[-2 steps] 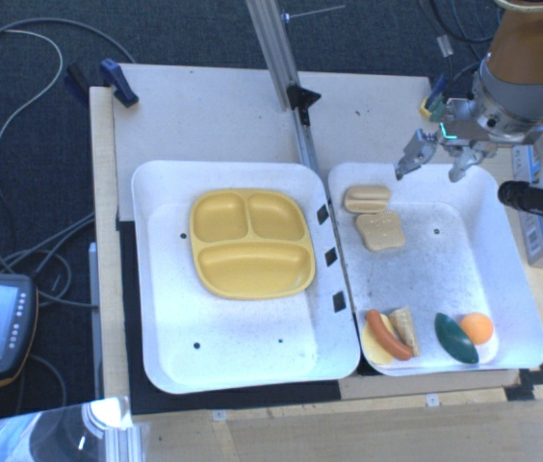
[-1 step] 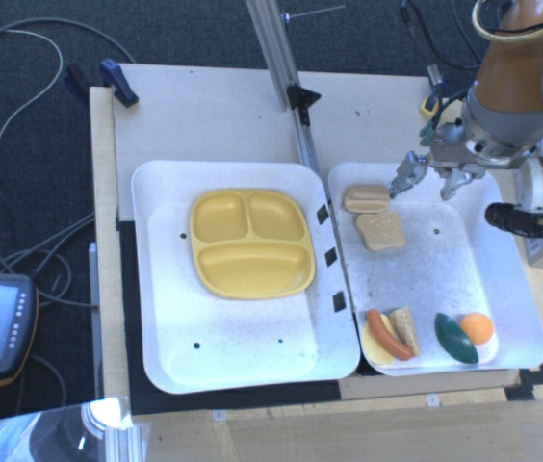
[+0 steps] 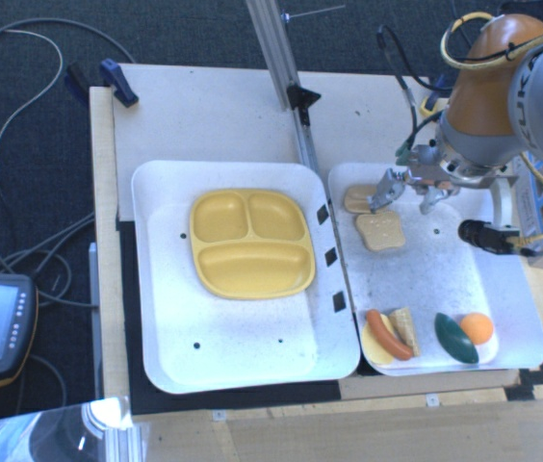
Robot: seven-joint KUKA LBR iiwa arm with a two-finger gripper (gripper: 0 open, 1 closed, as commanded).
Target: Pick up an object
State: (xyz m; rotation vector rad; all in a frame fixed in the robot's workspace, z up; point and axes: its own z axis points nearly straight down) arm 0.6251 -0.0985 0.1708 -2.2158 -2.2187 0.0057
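Observation:
My gripper (image 3: pixel 408 193) hangs over the back of the right bin (image 3: pixel 445 268), fingers spread apart with nothing between them. Just left of it lie two tan bread-like pieces: one (image 3: pixel 358 198) at the bin's back left and a squarer one (image 3: pixel 380 231) below it. Along the bin's front edge lie a red sausage (image 3: pixel 387 335), a tan wedge (image 3: pixel 405 327), a dark green piece (image 3: pixel 455 339) and an orange ball (image 3: pixel 477 328).
A yellow compartment plate (image 3: pixel 250 242) sits in the left bin (image 3: pixel 170 345). A metal post (image 3: pixel 276 37) rises behind the divider between the bins. Cables run behind the arm at the back right. A screen stands off the bench at the left.

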